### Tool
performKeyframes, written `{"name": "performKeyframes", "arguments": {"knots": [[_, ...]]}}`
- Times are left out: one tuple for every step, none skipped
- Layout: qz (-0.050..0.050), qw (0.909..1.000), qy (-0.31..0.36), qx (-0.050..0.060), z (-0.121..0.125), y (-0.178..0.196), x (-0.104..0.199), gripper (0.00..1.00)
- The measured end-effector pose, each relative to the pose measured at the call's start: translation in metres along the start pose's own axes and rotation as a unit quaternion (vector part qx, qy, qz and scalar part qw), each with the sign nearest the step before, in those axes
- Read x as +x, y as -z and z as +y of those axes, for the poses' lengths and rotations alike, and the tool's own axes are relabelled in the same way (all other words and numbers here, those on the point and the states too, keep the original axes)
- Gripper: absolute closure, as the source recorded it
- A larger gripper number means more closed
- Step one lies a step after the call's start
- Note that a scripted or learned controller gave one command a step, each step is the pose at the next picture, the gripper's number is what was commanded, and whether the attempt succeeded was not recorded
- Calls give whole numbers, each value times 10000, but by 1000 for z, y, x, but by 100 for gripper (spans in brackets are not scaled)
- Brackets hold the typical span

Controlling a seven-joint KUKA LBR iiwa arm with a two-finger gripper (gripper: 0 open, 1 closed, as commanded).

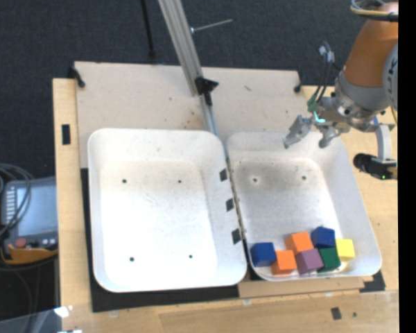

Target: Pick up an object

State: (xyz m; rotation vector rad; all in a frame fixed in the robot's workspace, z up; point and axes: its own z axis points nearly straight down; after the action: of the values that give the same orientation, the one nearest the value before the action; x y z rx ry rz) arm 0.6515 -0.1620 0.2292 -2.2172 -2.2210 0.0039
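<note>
The small coloured blocks (pixel 305 252) in the right white bin (pixel 350 186) look light, rigid, flat-sided; take the blue cube (pixel 263 253) across opposite faces. The gripper (pixel 310 132) hovers with fingers apart, empty.

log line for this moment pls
gripper: open, holds nothing, over right bin far edge | blocks: clustered in near corner | pick: not yet done

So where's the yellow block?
The yellow block sits in the right bin's near right corner, beside the green block, just right of the dark blue block.
</note>
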Motion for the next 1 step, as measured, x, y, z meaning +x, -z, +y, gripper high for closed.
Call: {"name": "performKeyframes", "arguments": {"knots": [[-16,10000,11,-21,1,3,-1,0]]}}
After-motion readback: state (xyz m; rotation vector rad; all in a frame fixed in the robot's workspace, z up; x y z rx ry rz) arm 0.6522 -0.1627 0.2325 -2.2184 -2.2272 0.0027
